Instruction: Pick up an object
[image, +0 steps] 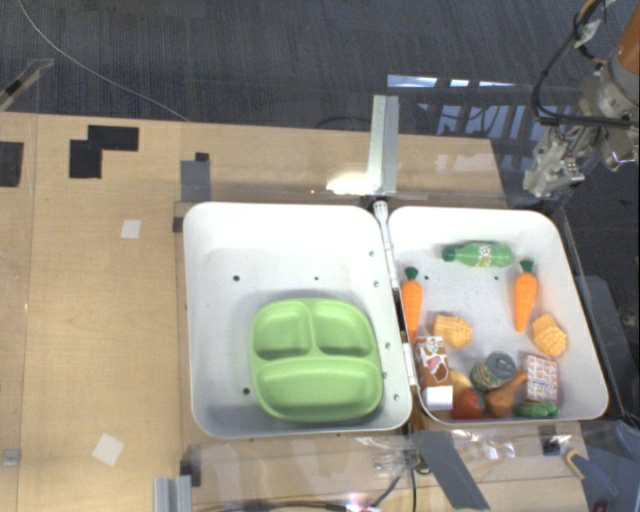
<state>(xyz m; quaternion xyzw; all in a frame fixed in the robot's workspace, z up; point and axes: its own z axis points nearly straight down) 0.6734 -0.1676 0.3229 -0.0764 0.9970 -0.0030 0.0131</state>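
Note:
The right bin (560, 250) holds small toy foods: a green bottle (478, 255) at the back, an orange carrot (411, 298) by the left wall, another carrot (525, 296) to the right, two yellow waffle-like pieces (452, 330) (549, 336), a grey can (494, 371), a small carton (432, 360), a patterned box (541, 378) and a red piece (467, 403). My gripper (556, 172) hangs beyond the bin's far right corner, high above the bench, with nothing seen between its fingers.
The left bin (210, 260) bears a green divided plate (316, 358) in its front half. A metal post (384, 150) rises behind the divider between the bins. Wooden bench lies to the left.

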